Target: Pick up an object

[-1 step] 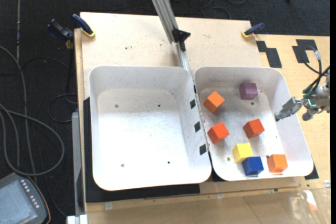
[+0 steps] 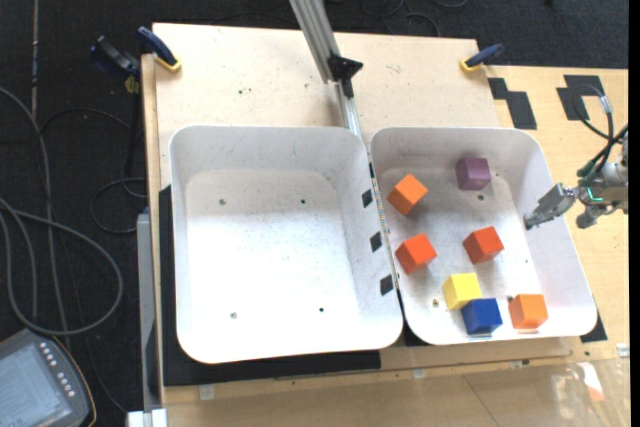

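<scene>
Count: two shallow white plastic bins are sitting side by side on the pale wooden bench (image 2: 260, 75). The left bin (image 2: 200, 215) is lying well apart from the jaws, on the far side of the right bin (image 2: 560, 255). Seven small cubes are resting in the right bin: four orange, one purple, one yellow, one blue.

The jaws (image 2: 545, 208) are hovering at the right rim of the right bin, reaching in from the right at about mid-height of that rim. Whether they are open or closed cannot be told at this size; nothing is showing between them.

Positions relative to the jaws:
- purple cube (image 2: 473, 173): up and to the left, near.
- orange cube, upper one (image 2: 408, 194): farther left, near the divide between the bins.
- orange cube, centre-right (image 2: 483, 244): just down and to the left, the nearest orange one.
- orange cube, centre-left (image 2: 416, 252): left of that one, apart from it.
- yellow cube (image 2: 461, 290): down and to the left, touching the blue cube (image 2: 482, 316) below it.
- orange cube, bottom one (image 2: 528, 311): almost straight below, just beside the blue cube.

Arm pose: only the wrist end (image 2: 603, 187) is entering from the right edge, with cables trailing above it.
</scene>
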